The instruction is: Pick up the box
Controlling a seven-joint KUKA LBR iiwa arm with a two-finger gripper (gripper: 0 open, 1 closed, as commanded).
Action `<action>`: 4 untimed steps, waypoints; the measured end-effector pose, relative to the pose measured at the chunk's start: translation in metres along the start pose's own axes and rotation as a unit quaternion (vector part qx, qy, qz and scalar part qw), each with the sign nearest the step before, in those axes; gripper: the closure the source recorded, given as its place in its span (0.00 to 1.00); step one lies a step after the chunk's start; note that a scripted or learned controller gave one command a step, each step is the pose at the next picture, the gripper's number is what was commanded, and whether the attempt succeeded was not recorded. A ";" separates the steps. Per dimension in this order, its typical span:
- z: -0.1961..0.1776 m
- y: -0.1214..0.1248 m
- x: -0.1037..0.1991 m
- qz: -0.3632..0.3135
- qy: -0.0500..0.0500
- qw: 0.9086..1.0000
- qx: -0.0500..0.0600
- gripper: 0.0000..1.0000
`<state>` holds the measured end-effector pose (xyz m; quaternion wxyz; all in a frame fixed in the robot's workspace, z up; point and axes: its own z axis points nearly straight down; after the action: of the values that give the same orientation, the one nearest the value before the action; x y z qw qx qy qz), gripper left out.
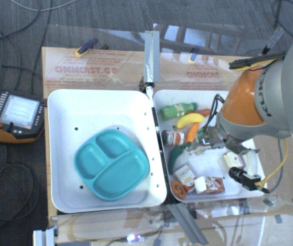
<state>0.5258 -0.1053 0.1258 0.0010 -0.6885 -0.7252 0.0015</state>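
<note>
Two white bins (59,137) sit side by side; over the right one the gripper (203,140) hovers near the box (184,174), finger state unclear.

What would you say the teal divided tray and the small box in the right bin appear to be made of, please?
The teal divided tray looks like moulded plastic with a smooth, slightly glossy finish: uniform colour, rounded compartment walls, soft highlights. The small box seems to be printed cardboard, judging by its flat faces, straight edges and label-like print, though it is too small to be sure.
</note>
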 end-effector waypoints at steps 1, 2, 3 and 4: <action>0.000 0.000 0.000 0.000 0.000 1.000 0.000 0.00; 0.036 -0.016 0.007 0.064 -0.002 0.998 -0.007 0.00; 0.036 -0.036 0.007 0.026 -0.003 1.000 -0.011 0.00; 0.036 -0.036 0.011 0.060 -0.003 0.998 -0.012 0.00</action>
<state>0.4895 -0.0958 0.0901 -0.0092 -0.7311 -0.6822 -0.0051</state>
